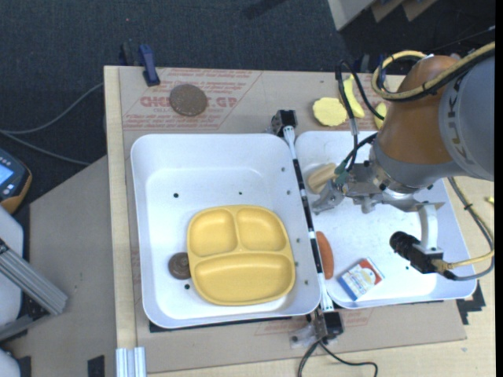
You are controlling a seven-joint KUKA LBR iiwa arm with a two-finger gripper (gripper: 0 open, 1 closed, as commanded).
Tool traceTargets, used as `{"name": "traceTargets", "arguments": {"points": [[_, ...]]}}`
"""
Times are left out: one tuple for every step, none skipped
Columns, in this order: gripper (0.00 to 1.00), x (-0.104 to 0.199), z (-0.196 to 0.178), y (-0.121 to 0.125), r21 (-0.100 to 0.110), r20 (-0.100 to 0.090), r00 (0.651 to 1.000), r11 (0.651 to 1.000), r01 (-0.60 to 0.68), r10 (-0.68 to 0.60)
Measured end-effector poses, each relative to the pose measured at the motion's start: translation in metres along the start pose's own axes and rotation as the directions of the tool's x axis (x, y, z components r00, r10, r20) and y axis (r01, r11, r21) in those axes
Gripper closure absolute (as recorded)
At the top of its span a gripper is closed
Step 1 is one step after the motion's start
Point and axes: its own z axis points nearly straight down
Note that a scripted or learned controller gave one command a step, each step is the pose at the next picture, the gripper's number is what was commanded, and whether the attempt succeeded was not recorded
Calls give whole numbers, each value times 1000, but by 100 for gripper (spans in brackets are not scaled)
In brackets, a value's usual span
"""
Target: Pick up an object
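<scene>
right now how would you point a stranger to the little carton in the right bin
Look in the right bin, at its near edge. The small carton lies flat there, right of the orange hot dog. It is the one boxy thing, white and blue with a red patch.

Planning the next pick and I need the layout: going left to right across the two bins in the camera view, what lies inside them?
Small brown round object → yellow divided tray → orange-red hot dog shaped toy → small blue, white and red carton. The gripper hangs over the right bin, near a tan object.
</scene>
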Motion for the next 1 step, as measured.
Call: {"name": "traceTargets", "arguments": {"points": [[0,-66,110,56,-3,5,1000,1000,-6,6]]}}
